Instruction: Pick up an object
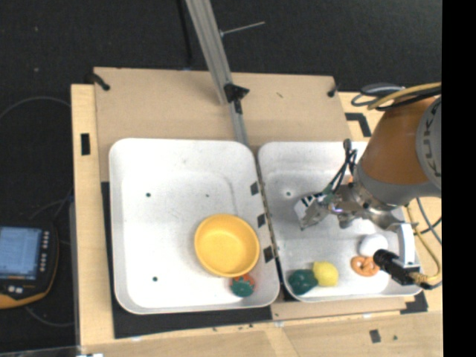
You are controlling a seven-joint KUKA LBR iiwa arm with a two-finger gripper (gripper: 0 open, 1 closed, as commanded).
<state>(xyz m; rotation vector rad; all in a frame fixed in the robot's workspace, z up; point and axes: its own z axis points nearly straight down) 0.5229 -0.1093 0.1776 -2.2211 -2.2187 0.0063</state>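
Yellow ball [325,274] and green piece [302,280] sit at the right bin's [297,162] near edge, orange ring [363,265] beside them. My tool [312,213] hovers over bare floor farther back; whether it's apart or together, I can't tell. Nothing lifted yet, I'd say.

Yellow bowl [227,244] crowds left bin's [149,162] front; back lies open

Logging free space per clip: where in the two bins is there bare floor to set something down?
Left bin: bare across its far and left parts; yellow bowl and a small teal object crowd the near right corner. Right bin: far strip bare; gripper mid-bin; near edge crowded.
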